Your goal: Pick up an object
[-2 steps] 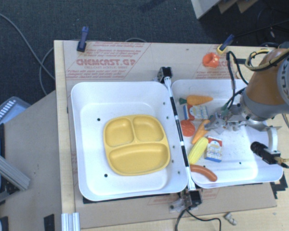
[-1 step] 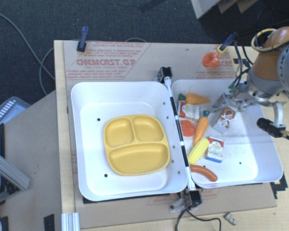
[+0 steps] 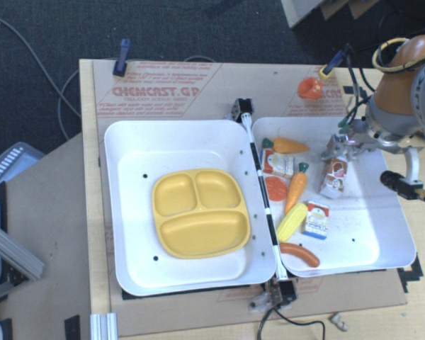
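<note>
My gripper (image 3: 338, 148) hangs over the far part of the right bin (image 3: 382, 246), on the grey arm with its orange band (image 3: 411, 55). Just in front of it, and close under it, is a brown-and-white carton (image 3: 333, 176); whether they touch I cannot tell. Left of the carton lie an orange carrot (image 3: 295, 190), a red slice (image 3: 275, 188), a small packet (image 3: 278, 163) and an orange piece (image 3: 291, 146). Nearer the front are a yellow corn cob (image 3: 292, 221), a little white carton (image 3: 316, 220) and a sausage (image 3: 299, 254).
The left bin (image 3: 127, 154) holds a yellow divided plate (image 3: 200, 212). A red toy (image 3: 310, 88) lies on the bench behind the right bin. Clamps sit at the back left (image 3: 120, 57) and back right (image 3: 331, 66). The bins' shared wall (image 3: 258, 183) runs between them.
</note>
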Controlling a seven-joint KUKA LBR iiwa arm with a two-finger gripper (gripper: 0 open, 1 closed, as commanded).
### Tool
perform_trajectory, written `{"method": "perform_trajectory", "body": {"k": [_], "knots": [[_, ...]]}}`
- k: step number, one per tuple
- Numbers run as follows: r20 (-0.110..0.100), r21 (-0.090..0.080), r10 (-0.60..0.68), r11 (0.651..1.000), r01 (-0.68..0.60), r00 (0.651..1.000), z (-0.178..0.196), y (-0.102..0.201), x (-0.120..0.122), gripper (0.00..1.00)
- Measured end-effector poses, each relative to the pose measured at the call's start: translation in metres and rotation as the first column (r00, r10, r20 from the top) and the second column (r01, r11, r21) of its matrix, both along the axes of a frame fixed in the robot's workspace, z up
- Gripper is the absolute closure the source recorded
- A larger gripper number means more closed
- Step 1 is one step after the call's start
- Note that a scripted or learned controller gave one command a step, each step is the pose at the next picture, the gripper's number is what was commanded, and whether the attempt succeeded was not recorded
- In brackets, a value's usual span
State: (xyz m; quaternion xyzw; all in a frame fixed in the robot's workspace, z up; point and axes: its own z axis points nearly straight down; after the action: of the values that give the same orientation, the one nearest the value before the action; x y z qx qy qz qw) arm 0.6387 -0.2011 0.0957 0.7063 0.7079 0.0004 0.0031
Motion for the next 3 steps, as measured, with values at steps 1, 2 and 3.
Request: {"method": "perform_trajectory", "body": {"k": [1,2,3], "knots": [[-0.004,0.005,-0.001,1.000,0.001,1.000,-0.010,0.087,-0.001,1.00],[-0.004,0.004,-0.001,1.000,0.001,1.000,0.089,0.163,-0.042,1.00],[-0.005,0.004,-0.001,1.000,0.002,1.000,0.089,0.163,-0.043,0.00]]}}
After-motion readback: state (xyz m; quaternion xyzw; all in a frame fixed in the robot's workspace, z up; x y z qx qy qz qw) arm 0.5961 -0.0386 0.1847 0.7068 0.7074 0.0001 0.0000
